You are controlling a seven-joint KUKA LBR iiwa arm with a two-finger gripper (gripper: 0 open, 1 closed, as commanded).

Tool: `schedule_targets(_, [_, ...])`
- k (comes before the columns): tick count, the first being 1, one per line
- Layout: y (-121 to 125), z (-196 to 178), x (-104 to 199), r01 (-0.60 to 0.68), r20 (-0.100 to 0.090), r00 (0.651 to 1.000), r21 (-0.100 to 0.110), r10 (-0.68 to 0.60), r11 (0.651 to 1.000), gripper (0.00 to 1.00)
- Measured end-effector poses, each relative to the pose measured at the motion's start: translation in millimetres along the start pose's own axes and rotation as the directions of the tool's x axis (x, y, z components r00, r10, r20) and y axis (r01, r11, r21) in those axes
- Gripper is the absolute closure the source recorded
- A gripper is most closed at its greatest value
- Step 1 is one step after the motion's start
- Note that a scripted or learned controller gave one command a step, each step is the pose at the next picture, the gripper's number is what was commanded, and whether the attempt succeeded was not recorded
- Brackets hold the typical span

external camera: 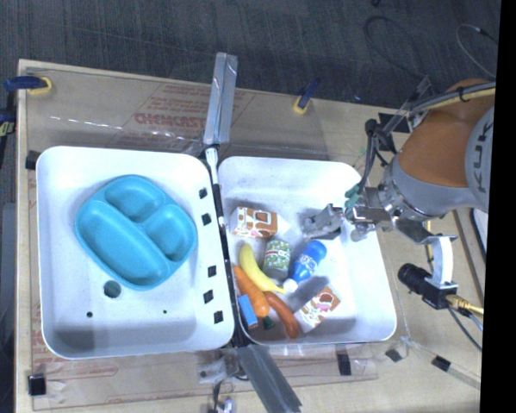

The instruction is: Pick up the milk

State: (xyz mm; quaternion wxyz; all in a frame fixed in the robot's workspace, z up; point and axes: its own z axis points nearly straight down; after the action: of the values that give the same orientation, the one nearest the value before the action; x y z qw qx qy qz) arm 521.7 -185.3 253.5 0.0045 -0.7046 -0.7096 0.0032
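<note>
A brown-and-white milk carton (255, 221) lies on its side at the back left of the right bin (370, 293). A second small carton (320, 305) with red marks lies near the bin's front right. My gripper (320, 220) hangs over the back middle of the right bin, to the right of the brown-and-white carton and just above a blue bottle (307, 261) with a white cap. The gripper looks open and nothing sits between its fingers.
The right bin also holds a green can (278, 256), a banana (253, 268), an orange carrot (274, 304), a small blue piece (246, 312) and a grey piece (308, 289), packed together. The left bin (58, 320) holds a blue divided plate (136, 228).
</note>
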Motion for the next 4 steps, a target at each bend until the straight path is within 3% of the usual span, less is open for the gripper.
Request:
schedule_targets(1, [-39,65,-26,0.015,-0.001,1.0,-0.001,-0.015,1.0,0.0])
schedule_targets(2, [-44,166,-24,0.051,-0.001,0.999,-0.004,-0.051,0.999,0.0])
schedule_targets(3, [-44,159,-26,0.056,-0.001,0.998,0.002,-0.056,0.998,1.0])
schedule_targets(4, [-44,159,-25,0.055,-0.001,0.998,0.001,-0.055,0.998,0.0])
